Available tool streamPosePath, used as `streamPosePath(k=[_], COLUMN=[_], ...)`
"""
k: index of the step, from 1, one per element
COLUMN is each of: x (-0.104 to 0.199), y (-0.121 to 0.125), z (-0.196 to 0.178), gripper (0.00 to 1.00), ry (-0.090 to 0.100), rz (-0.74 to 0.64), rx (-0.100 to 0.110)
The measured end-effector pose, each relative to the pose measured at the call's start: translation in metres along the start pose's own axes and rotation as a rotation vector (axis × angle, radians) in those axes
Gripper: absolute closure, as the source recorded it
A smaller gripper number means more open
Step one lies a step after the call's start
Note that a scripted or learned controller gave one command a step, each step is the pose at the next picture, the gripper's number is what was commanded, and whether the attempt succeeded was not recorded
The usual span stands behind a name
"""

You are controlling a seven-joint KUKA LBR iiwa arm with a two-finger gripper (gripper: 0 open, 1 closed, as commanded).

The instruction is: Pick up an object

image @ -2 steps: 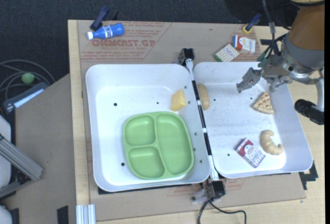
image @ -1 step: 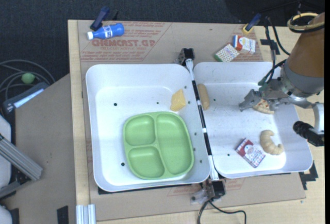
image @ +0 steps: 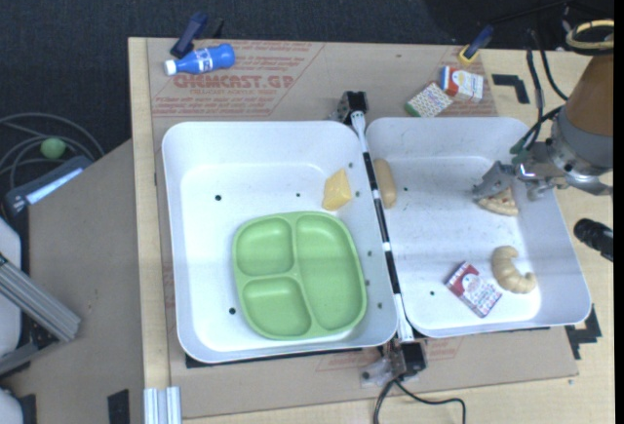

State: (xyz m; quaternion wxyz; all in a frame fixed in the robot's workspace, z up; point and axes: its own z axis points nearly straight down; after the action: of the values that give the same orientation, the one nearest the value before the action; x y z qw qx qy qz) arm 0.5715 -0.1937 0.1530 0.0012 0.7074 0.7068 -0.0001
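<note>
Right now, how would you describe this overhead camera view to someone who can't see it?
A robot claw hovers over a pastry in the right bin, near a croissant and small packet. The left bin holds a green divided plate.

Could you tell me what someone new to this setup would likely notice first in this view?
Probably the green tray, with three compartments, filling much of the left bin. Next, the gripper low at the right bin's far right side, just above a tan pastry. A croissant and a red-and-white packet lie nearer the front of that bin.
</note>
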Motion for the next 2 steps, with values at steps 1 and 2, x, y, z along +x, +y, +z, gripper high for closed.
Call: streamPosePath(k=[1,2], x=[-0.023,-0.024], y=[0.058,0.033], z=[0.058,0.067], gripper=[0.00,0.00], ry=[0.008,0.012], rz=[-0.004,-0.007], rx=[0.002,-0.001])
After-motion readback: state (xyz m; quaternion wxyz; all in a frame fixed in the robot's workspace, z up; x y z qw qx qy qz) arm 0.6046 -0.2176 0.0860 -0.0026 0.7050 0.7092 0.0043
